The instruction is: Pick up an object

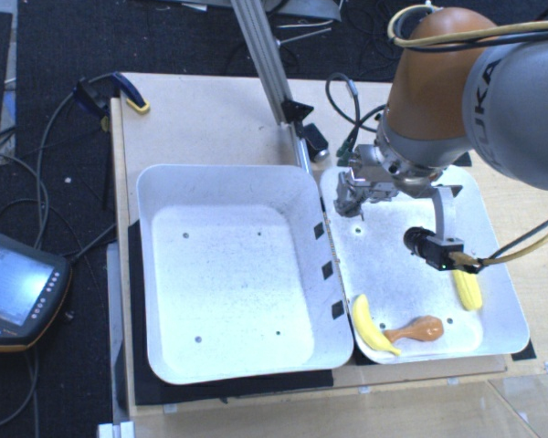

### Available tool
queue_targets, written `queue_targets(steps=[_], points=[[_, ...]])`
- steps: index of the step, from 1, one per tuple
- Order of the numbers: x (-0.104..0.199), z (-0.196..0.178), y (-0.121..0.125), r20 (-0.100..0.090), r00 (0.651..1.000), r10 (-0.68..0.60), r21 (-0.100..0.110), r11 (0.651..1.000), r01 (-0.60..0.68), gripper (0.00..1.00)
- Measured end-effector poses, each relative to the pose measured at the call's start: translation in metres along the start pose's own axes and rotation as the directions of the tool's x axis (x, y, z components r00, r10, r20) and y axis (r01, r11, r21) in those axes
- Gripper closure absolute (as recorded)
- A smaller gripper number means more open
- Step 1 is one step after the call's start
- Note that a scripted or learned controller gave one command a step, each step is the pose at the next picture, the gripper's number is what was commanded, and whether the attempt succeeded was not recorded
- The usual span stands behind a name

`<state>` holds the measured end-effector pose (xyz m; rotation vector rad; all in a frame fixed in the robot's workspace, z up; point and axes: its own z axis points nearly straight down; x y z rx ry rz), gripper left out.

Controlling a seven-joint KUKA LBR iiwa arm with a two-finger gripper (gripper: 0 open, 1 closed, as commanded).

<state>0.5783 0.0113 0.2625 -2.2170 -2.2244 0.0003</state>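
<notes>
Left shallow white plastic bin (164, 245): nothing pickable in it.

Right shallow white plastic bin (493, 272): three candidates along the near edge. A curved yellow toy banana (368, 327) lies against the near-left wall. A tan drumstick-shaped toy (416, 331) is just beside the banana, narrow end toward it, possibly touching. A yellow corn cob toy (468, 289) lies near the right side, well apart from the other two.

The arm's two-finger gripper (350, 199) hangs over the bin's far-left corner, away from all three. Can't tell from here if its tips are apart or together.

Suggest the corn: isolated, free on both flanks. Straddle its narrow width, descend straight. The banana hugs the wall, so a finger could clip the rim.
</notes>
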Motion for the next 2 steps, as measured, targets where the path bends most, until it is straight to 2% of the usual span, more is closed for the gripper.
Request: queue_targets(steps=[1, 2], points=[[0.035, 0.019, -0.026, 0.0, 1.0, 0.0, 0.001, 1.0, 0.0, 1.0], [0.072, 0.015, -0.056, 0.0, 1.0, 0.0, 0.0, 1.0, 0.0, 1.0]])
